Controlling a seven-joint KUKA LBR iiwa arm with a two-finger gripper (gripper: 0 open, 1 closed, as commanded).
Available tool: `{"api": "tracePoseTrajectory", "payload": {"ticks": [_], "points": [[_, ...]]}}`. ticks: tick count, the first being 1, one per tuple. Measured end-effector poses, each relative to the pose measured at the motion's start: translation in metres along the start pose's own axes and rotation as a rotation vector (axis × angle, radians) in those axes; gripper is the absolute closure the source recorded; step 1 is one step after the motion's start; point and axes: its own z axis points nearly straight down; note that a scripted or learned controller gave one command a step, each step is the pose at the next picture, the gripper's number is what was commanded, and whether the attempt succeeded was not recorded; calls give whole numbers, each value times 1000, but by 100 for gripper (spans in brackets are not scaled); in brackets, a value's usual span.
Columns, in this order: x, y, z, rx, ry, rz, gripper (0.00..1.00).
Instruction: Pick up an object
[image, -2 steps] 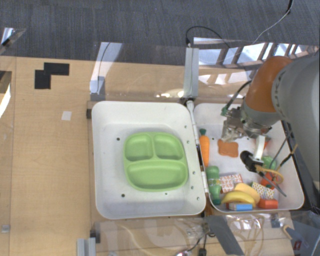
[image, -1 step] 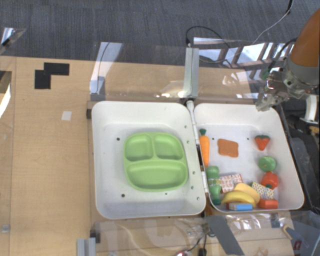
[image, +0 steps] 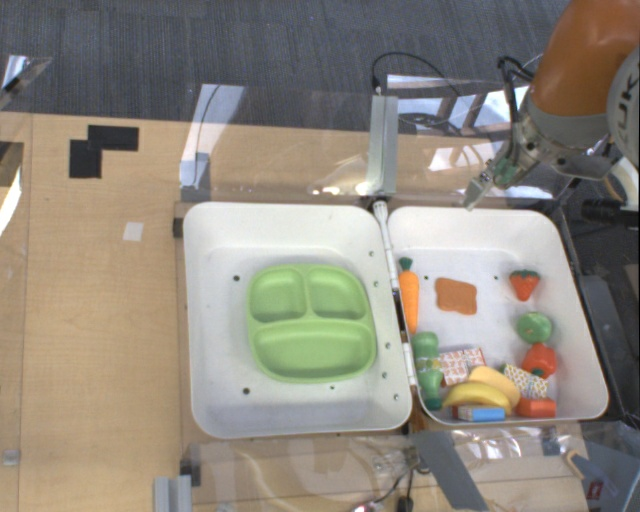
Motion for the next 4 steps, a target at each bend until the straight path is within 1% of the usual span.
{"api": "tracePoseTrajectory", "payload": {"ticks": [1,2,3,4], "points": [[26,1,24,3,2,417,100],[26,1,24,3,2,417,0],[77,62,-60,1,1,585,0],[41,27,68,3,2,291,0]]}}
